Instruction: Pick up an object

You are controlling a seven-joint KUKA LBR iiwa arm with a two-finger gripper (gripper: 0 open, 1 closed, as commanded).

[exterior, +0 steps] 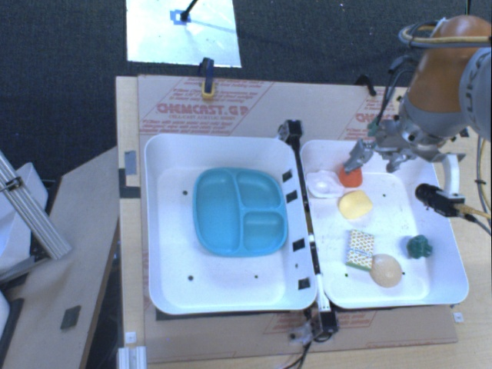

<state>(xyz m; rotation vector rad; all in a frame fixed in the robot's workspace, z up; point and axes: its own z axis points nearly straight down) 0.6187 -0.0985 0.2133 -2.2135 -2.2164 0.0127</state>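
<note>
My gripper [377, 162] hangs over the far part of the right bin [450, 283], its two fingers spread apart and open, with nothing between them. An orange-red object [351, 177] lies just under the left fingertip [357, 161]; whether they touch I cannot tell. Beside it, to the left, sits a small white object [323, 183]. A yellow round object [355, 204] lies in front of the orange one. Nearer the front are a checkered green-and-yellow block [360, 249], a beige ball [386, 270] and a small dark green object [419, 246].
The left bin [165, 283] holds a blue divided plate [238, 210]. A black clip strip [301, 206] runs along the seam between the bins. The arm's black cable fitting [440, 198] overhangs the right bin's right side. A yellow-and-black clamp [207, 79] stands behind the bins.
</note>
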